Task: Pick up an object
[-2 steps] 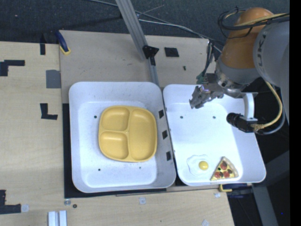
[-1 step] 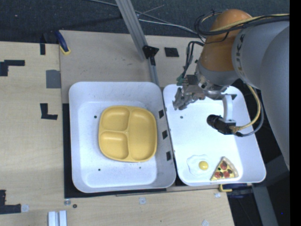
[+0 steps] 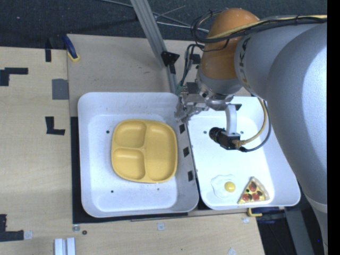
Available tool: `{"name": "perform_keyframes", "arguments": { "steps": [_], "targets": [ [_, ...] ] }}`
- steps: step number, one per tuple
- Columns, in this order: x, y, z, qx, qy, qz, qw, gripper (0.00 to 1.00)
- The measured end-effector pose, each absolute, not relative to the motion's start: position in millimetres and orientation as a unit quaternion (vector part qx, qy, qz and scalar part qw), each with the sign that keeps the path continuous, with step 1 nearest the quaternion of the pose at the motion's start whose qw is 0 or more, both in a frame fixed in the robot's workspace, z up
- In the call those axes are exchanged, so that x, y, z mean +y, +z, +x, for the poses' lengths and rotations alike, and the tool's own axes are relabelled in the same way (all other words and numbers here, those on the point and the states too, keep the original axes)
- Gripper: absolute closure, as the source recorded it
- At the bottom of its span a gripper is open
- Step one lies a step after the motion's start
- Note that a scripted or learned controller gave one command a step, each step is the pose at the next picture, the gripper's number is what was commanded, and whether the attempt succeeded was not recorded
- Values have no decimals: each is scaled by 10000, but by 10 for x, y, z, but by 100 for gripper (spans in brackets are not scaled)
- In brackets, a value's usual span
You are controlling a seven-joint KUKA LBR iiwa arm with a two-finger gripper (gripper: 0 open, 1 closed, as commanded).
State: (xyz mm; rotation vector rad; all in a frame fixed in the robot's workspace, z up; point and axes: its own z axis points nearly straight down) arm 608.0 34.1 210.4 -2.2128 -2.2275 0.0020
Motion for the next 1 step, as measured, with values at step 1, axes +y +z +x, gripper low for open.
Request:
{"name": "perform_keyframes", "arguments": {
  "steps": [1],
  "targets": [
    [897, 2211, 6225, -7095, -5, -7047, 5, 100]
  ]
}}
